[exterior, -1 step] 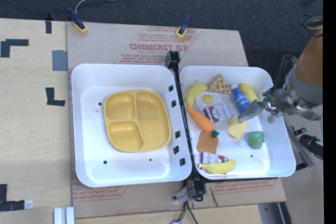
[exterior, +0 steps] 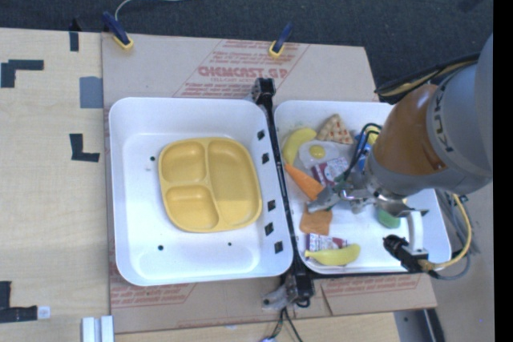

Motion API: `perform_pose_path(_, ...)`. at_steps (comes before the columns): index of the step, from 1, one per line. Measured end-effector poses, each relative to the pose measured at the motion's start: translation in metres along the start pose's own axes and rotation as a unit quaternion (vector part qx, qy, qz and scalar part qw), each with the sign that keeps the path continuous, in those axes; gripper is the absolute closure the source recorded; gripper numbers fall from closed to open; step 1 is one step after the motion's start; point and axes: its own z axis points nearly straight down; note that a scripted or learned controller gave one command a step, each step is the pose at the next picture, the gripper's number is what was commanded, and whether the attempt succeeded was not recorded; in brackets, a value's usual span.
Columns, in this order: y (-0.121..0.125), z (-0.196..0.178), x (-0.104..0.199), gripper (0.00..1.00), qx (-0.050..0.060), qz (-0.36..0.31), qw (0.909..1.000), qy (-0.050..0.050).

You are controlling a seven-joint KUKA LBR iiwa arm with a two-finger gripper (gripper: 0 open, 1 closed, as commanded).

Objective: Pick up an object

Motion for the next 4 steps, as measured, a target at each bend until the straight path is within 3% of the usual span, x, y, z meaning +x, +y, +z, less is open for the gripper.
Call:
perform_pose_path(1, 0.001, -0.01, 0.0, 1.0, -0.001, 0.0, 1.0, 0.0)
perform_pose_path(2, 0.016, -0.097, 0.067, 1.0, 0.002, 0.0, 1.0, 0.0)
perform_pose_path(3, 0.074, -0.167, 0.041, 1.0, 0.001, 0.001, 1.0, -0.002)
perform_pose_path(4, 0.073, -0.166, 0.041, 0.0, 0.002, 0.001, 1.0, -0.002)
